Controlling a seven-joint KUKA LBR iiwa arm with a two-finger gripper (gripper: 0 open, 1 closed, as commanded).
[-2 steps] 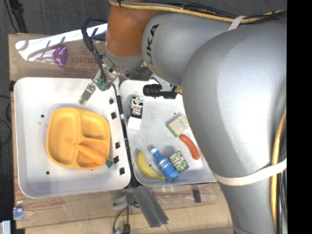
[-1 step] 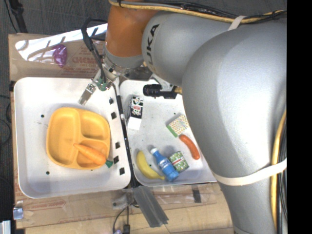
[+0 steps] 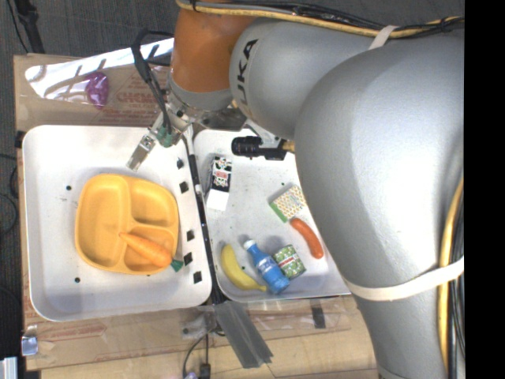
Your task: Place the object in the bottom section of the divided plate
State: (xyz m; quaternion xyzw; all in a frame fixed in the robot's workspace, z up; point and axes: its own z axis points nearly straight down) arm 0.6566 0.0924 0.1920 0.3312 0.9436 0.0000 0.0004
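Note:
A yellow divided plate [image 3: 102, 212] lies in the left bin [image 3: 47, 290]. An orange carrot [image 3: 146, 249] rests in the plate's bottom section, with its green end at the plate's lower right rim. My gripper [image 3: 142, 153] hangs over the upper part of the left bin, above and just right of the plate's top edge, apart from the carrot. Nothing shows in the gripper.
The right bin [image 3: 245, 212] holds a black-and-white carton [image 3: 222, 172], a checkered packet [image 3: 288, 202], a red sausage [image 3: 306, 237], a blue bottle [image 3: 264, 265], a green can [image 3: 289, 260] and a banana [image 3: 235, 271]. A purple object [image 3: 96, 89] lies behind the left bin. The arm covers the right side.

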